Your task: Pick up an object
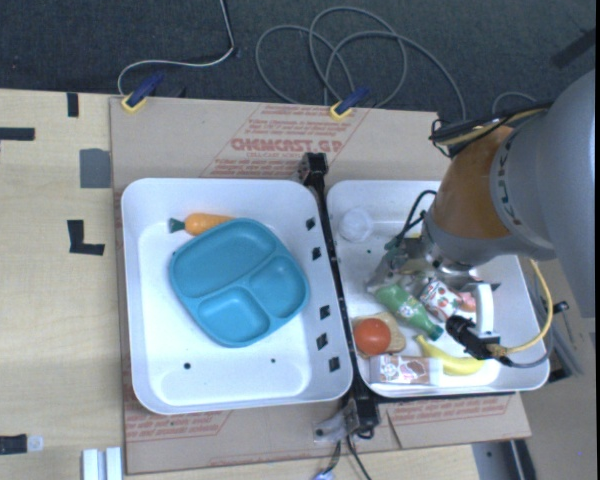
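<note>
The arm reaches down into the right bin [375, 196], its orange band and grey wrist covering the bin's right half. My gripper [398, 268] is low among the objects there, just above a green bottle-like item [404, 304]. Beside it lie a red tomato [373, 334], a yellow banana [450, 360], a small printed packet [402, 369] and a red-and-white wrapped item [442, 297]. A clear round cup [355, 225] sits at the bin's back left. The wrist hides the fingertips.
The left bin [145, 268] holds a blue divided plate [239, 280] and an orange carrot [204, 223] behind it. A black divider clip [313, 168] stands between the bins. Cables [330, 58] loop on the dark floor beyond the cardboard.
</note>
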Tool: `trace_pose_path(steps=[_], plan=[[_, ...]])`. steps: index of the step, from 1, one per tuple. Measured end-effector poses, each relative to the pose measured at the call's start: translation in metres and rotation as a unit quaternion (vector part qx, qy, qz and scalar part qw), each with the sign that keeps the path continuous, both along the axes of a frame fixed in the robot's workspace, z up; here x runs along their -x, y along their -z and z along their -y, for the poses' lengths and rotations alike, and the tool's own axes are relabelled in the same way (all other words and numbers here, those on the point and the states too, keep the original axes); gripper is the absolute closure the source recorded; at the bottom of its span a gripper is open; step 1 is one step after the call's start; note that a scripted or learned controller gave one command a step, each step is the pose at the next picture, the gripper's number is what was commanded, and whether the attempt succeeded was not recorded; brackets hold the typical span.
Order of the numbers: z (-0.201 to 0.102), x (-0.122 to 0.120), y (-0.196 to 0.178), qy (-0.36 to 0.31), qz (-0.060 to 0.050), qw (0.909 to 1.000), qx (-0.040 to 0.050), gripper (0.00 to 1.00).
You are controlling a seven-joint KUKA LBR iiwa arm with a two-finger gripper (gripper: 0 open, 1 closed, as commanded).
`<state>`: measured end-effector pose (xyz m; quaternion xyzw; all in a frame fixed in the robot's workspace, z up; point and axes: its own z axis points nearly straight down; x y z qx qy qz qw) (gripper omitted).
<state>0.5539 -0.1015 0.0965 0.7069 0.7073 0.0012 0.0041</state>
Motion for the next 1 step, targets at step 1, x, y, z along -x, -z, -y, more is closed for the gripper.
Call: trace_pose_path(steps=[1], plan=[[-0.0458,0.0119,-0.0882,-0.001,-0.003,1.0000,-0.0022,1.00]])
